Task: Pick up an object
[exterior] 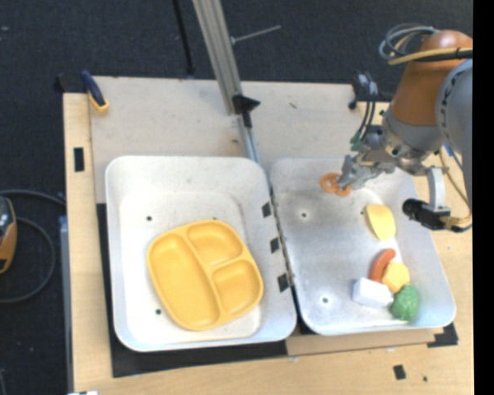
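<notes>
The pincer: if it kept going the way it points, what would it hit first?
Probably the orange piece right at the tip of the pincer, in the right bin. Its height above it is hard to judge.

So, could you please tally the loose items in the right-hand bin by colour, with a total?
Orange: 2, a small piece at the gripper and a piece lower down.
Yellow: 2, a pale oval and a small chunk.
White: 1, a block.
Green: 1, a leafy piece.
Total: 6.
</notes>
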Motion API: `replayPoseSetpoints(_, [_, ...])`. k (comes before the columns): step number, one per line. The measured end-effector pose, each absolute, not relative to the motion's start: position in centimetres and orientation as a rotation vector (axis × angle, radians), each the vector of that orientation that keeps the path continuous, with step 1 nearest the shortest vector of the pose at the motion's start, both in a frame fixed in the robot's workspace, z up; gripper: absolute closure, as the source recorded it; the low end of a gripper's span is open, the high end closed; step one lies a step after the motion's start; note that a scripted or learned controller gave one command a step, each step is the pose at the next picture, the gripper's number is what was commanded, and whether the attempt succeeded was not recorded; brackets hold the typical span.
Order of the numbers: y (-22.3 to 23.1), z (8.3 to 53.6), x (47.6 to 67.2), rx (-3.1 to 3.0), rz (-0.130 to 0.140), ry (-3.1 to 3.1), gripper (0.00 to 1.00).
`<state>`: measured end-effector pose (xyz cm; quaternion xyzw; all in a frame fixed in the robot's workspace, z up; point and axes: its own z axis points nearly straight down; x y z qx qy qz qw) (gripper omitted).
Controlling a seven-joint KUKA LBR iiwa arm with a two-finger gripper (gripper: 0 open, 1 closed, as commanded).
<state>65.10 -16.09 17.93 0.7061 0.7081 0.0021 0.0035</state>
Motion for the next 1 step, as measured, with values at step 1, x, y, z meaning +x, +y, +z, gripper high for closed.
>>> replayPoseSetpoints(1, [-16.27,21.64,65.22,2.216,0.005,2.219,1.0])
